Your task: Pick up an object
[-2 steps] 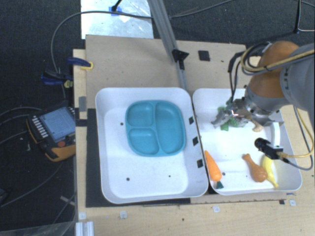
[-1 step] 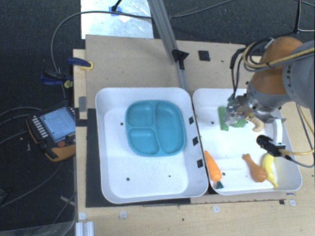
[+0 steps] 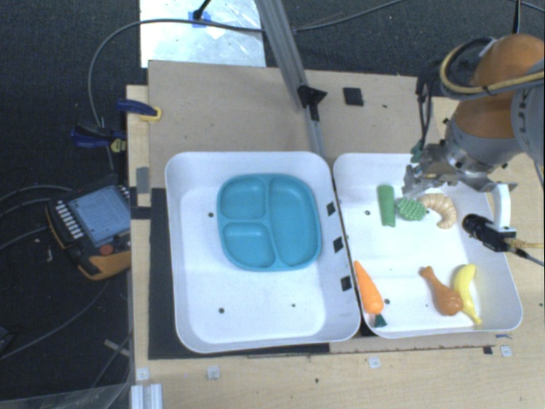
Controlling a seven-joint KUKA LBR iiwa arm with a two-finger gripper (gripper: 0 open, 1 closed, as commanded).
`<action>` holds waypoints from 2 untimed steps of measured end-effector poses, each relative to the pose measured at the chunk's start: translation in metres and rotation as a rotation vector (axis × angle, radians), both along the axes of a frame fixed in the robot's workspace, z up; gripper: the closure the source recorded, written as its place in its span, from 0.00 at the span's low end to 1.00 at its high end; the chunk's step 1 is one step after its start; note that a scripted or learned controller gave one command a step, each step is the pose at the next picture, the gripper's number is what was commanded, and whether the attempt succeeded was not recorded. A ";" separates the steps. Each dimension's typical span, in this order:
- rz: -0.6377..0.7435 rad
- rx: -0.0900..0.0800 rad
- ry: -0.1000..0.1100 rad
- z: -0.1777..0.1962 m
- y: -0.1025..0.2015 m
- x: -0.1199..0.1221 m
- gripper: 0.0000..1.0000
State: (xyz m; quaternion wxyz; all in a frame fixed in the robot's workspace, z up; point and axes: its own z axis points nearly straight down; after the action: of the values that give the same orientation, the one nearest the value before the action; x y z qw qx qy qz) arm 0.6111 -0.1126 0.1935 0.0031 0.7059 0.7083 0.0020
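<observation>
Even, fairly bright overhead light falls on the tan board worktop point(image 3: 230, 109). The two shallow white plastic bins point(image 3: 255, 313) are close to washed out but keep their edges. Shadows are soft and short. A crinkled silvery sheet point(image 3: 204, 20) at the top throws patchy glare. The dark carpet floor point(image 3: 51, 41) looks dim and grainy. Focus is moderately sharp throughout.
</observation>
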 end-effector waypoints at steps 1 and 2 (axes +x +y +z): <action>0.000 0.001 0.003 0.021 0.000 0.001 1.00; 0.006 0.004 0.006 0.027 0.060 -0.018 1.00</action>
State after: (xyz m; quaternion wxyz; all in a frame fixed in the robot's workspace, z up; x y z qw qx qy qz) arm 0.5926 -0.0530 0.2209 -0.0002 0.7036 0.7106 0.0013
